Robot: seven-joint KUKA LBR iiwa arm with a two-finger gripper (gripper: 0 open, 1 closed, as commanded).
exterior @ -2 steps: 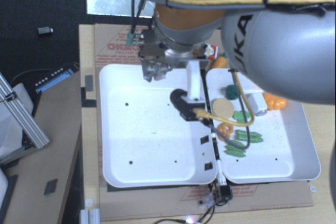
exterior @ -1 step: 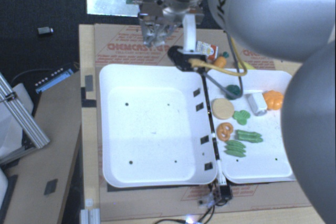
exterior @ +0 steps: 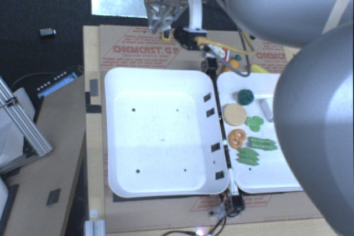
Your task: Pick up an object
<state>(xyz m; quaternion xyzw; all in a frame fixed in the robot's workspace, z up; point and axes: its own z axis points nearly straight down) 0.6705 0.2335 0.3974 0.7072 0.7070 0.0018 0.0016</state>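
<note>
Presently catalogued, one slanted overhead view of the bench.

Arm: grey arm point(exterior: 287, 3) fills the upper right and right side of the frame, hiding part of the right bin.

Gripper point(exterior: 160, 24): at upper centre of the frame, above the far edge of the cardboard sheet point(exterior: 138, 48), beyond the bins. Whether it is released or clenched cannot be told; nothing is seen held in it.

Left bin point(exterior: 116, 119): white, shallow, centre of the frame, a few small dark dots on its floor.

Right bin point(exterior: 260, 177): white, just beside the left bin, joined to it along a dark clipped seam. Contents, all loose on the floor, right of centre:
- dark green round piece point(exterior: 245, 96), uppermost;
- tan disc point(exterior: 234, 114), just below it;
- small bright green piece point(exterior: 255, 123), beside the disc;
- orange pretzel point(exterior: 237, 137), below the disc;
- two green pods point(exterior: 261, 143) and point(exterior: 248, 156), near the pretzel;
- pale grey piece point(exterior: 266, 110), at the arm's edge.

Yellow object point(exterior: 258, 69): partly hidden at the right bin's far rim.

Aluminium rail point(exterior: 25, 124): left edge of the frame.
</note>
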